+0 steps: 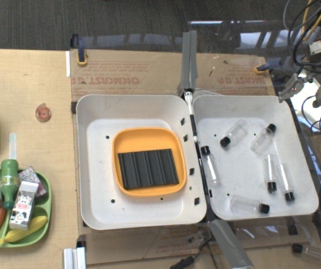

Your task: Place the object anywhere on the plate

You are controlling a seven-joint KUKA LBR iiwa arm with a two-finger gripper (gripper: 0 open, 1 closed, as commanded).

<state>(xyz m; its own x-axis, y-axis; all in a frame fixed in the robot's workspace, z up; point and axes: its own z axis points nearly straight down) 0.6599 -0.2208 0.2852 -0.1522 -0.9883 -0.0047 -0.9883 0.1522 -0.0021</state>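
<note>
Honestly, looks like a starting setup with nothing picked yet. Can see the orange plate (148, 138) parked dead centre in the left bin (93, 167), carrying a black ribbed mat (148, 168) that covers most of its floor, presumably to stop anything round from rolling off once dropped. Got to guess at the object: probably one of the clear vials (270, 172) with black caps, lying flat and scattered loose across the right bin (303, 200), well apart from the plate, with one long one (208, 164) tucked right against the wall between the two bins. Seems set up that way on purpose, source on one side and target on the other. As for the gripper (292, 86), sitting up past the right bin's far corner among the cables, touching no vial and carrying nothing visible; can't tell whether open or closed at this angle. Also worth noting a green tray (40, 220) of toy food off on the bench's (31, 77) left, nothing to do with the job.
</note>
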